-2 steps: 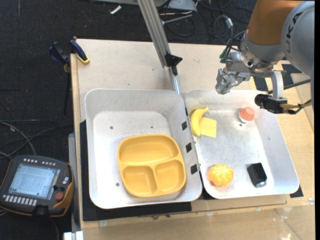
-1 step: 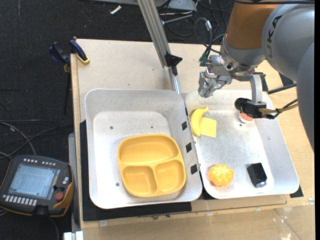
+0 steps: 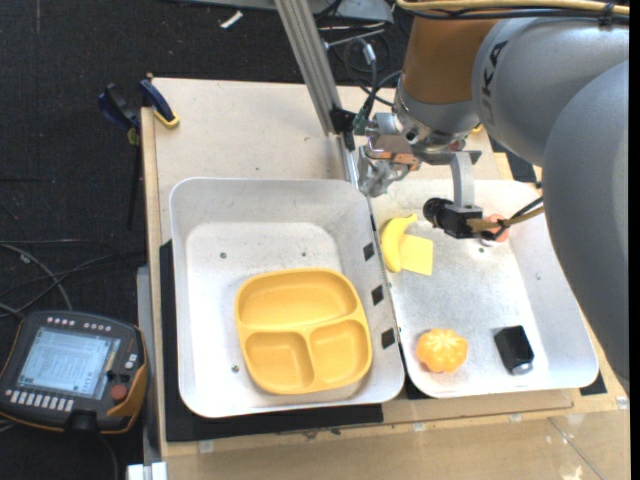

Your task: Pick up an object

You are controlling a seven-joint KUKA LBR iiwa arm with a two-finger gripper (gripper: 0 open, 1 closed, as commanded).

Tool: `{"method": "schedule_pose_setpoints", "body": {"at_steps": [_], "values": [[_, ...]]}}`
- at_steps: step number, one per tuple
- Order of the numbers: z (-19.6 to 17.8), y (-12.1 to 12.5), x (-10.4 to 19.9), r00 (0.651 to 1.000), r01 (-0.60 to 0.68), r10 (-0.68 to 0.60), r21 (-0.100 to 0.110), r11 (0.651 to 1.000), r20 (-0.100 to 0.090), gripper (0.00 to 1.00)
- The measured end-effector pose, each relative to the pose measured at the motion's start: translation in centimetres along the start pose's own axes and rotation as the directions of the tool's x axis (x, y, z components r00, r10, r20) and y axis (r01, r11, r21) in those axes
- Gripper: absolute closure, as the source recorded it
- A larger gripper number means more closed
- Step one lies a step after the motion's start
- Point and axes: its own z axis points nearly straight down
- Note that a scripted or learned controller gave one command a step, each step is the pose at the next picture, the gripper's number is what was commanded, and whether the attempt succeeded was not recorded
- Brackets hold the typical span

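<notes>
Arm (image 3: pixel 520 58) comes in from the right of the view, wrist hanging over the far end of the seam between the two bins.

Left bin (image 3: pixel 190 218): holds only a yellow divided tray (image 3: pixel 300 328), broad and flat, a poor first target in my judgement.

Right bin (image 3: pixel 480 288): the pickable stuff is here.
- yellow curved piece (image 3: pixel 395 236), hard against the bin's left wall, touching a yellow square piece (image 3: pixel 418 256) on its right.
- orange (image 3: pixel 441 351), near the front edge, well apart from the yellow pair.
- black block (image 3: pixel 513 348), just right of the orange, not touching it.

Gripper (image 3: pixel 378 178): sits above the right bin's far-left corner, close to the dividing wall. Can't tell how far open it is at this angle; nothing visibly held.

Key relation: the curved piece is the nearest thing, lying just toward the camera from the gripper and slightly to the right. Its long axis runs roughly along the divider, far-to-near. So the likely move is a short shift toward the camera, then down, closing across that axis.

Risks: the wall crowds one side and the square piece the other, so a closing pinch may clip or nudge either.
</notes>
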Motion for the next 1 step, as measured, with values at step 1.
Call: {"method": "schedule_pose_setpoints", "body": {"at_steps": [1], "values": [[-0.38, -0.39, 5.35, 1.000, 0.000, 0.000, -0.002, 1.000, 0.000, 1.00]]}}
